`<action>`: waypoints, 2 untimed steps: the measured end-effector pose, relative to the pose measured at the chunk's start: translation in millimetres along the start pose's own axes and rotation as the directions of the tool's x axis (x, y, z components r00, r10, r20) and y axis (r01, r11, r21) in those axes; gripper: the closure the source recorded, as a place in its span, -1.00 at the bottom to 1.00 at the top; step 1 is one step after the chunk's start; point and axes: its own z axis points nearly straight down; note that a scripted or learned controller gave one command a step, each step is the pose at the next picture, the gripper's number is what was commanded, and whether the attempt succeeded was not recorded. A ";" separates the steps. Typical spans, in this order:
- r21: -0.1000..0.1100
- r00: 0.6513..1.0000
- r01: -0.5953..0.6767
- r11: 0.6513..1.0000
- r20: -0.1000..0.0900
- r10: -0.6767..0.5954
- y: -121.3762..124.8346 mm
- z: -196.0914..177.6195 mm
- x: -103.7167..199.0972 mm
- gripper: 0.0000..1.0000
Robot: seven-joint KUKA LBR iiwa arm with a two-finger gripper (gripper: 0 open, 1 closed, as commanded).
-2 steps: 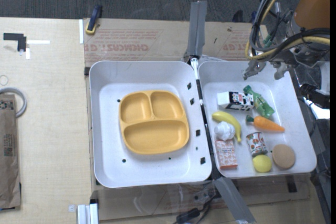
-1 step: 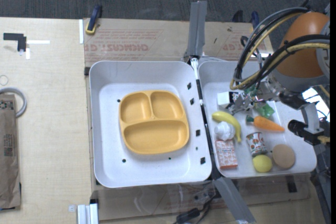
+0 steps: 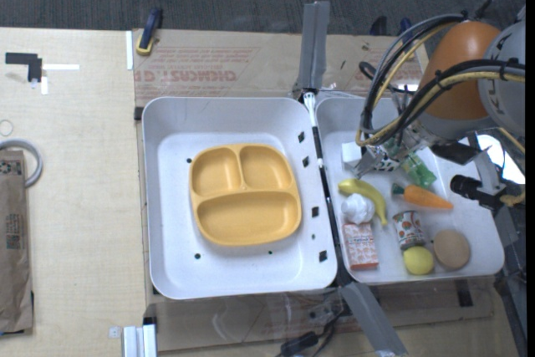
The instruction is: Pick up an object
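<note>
Bright, even light; soft shadows

The yellow divided plate point(image 3: 245, 195) looks like smooth matt plastic, and both white bins point(image 3: 167, 205) have a slick plastic sheen. Beneath them lies brown cardboard point(image 3: 217, 63) — dull and printed. The bench point(image 3: 67, 113) looks like pale wood — matt.

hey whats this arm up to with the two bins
A KUKA arm reaches in from the right, with its gripper low over the back of the right bin. That bin holds toy food: a banana, a carrot, a lemon, a small can and a red carton. Nothing is visibly held yet. The left bin holds a yellow divided plate.
</note>
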 end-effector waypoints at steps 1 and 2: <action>0.000 1.000 0.000 1.000 0.000 0.000 -0.1 0.1 0.0 -1.00; 0.014 0.968 0.250 0.968 -0.018 -0.249 -20.2 -106.6 -44.4 -1.00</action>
